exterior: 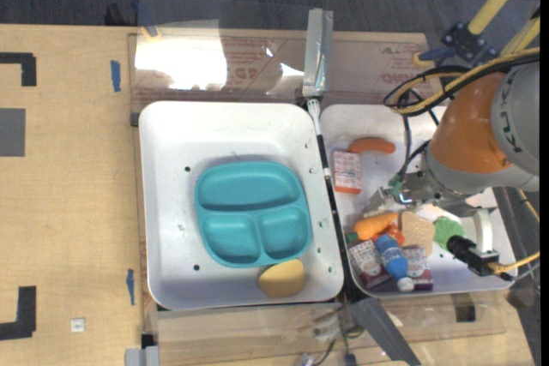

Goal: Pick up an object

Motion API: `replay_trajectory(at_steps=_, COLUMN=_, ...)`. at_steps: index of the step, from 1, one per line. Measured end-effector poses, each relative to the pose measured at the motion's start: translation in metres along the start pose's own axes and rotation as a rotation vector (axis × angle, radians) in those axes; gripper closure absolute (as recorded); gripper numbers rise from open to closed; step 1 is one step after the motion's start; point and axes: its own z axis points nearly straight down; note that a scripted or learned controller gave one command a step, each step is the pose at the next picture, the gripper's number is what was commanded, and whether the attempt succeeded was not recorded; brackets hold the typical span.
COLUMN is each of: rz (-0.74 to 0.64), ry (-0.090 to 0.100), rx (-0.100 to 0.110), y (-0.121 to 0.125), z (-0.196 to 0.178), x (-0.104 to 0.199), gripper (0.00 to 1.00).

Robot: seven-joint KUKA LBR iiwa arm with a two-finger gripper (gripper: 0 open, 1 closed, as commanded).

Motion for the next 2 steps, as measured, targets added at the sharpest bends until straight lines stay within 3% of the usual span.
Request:
replay_trajectory(at_steps=1, rz=0.002, ry=-0.001, rx=-0.006, y=0.002, z=-0.011, x=-0.001, gripper=1.00)
replay_trajectory(at_steps=2, rz=-0.182, ry=-0.001, rx=0.002, y=0.027, z=0.000, x=0.001, gripper=1.00)
